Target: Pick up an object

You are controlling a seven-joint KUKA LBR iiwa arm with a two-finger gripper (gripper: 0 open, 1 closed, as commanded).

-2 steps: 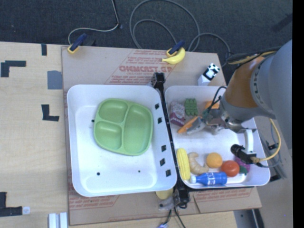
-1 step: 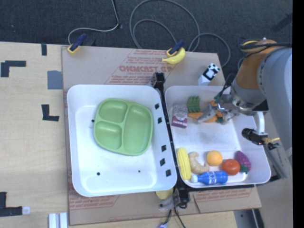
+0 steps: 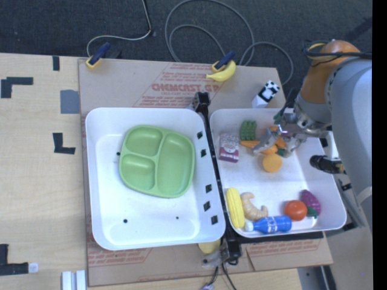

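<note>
- Gripper is sitting low in the right bin, in the upper right of the frame, with the grey arm reaching in from the right edge.
- Whether the jaws are spread or closed cannot be told: metal parts and small orange pieces are overlapping there, so the state is going down as unknown.
- Step in hand, as judged: descent or grasp attempt over the cluster at the top of the right bin. Nothing is showing clearly between the jaws, so no hold is being claimed.
- Nearest candidate: the orange ball, lying just below the gripper, very close or touching; contact is not resolvable.
- Green block is lying just to the left of the gripper; the small pink packet is further left, near the bin's left wall.
- Well apart, along the bin's lower edge: corn cob, peanut-shaped piece, blue bottle, tomato, purple piece.
- Left bin is holding a green divided plate; it is not in play.
- Next move, as judged, is calling for the jaws closing squarely around one object, then a straight lift; the ball is likely to be rolling away if nudged.
</note>
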